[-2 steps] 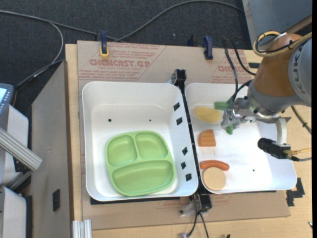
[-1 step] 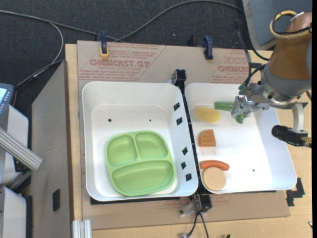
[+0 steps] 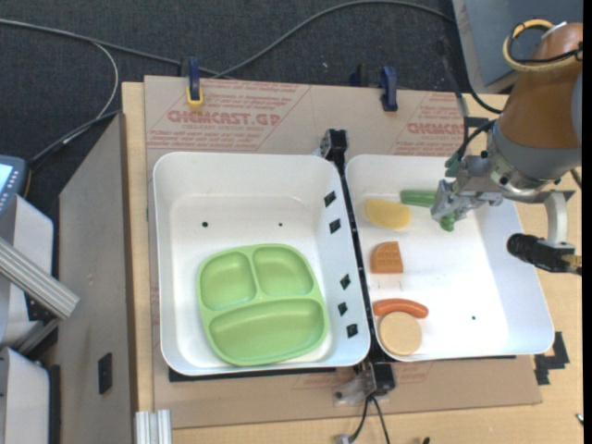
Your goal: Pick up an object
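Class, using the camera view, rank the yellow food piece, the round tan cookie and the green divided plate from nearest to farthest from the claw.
1. Yellow food piece, right bin, just left of the claw.
2. Round tan cookie, right bin's near corner.
3. Green divided plate, left bin.

Claw [image 3: 450, 213] hovers over right bin [image 3: 499, 294] beside green stick [image 3: 418, 197].

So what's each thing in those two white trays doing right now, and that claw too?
Green divided plate: flat in the left bin, nothing on it.
Yellow piece: lying loose in the right bin.
Orange block: lying loose.
Sausage: lying against the round cracker.
Green stick: lying beside the gripper.
Gripper: low over the right bin.
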Controlling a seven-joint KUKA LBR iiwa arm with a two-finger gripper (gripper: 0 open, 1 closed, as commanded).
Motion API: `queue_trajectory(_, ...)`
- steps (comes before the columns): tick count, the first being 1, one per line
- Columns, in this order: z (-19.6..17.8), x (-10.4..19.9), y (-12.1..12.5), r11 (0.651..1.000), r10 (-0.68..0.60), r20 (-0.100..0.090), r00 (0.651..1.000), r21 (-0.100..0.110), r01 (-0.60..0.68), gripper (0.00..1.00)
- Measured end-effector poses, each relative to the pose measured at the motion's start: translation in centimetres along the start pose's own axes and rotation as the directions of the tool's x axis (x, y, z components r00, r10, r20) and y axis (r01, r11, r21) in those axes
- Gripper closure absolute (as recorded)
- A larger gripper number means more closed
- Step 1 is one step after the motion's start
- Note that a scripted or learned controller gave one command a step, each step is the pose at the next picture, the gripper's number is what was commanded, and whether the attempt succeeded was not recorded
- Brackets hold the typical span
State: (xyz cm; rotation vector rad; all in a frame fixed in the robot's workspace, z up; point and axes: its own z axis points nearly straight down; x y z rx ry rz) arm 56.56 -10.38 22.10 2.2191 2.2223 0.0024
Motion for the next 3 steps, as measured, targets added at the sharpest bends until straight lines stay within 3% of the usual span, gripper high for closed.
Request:
queue_trajectory(1, 0.7, 4.4, 1.8, 1.000, -0.003, 0.000, 1.000, 0.000, 0.003, 1.00)
queue_trajectory(3, -0.4, 16.1, 5.8, 1.000, -0.006, -0.002, 1.000, 0.000, 0.006, 1.00)
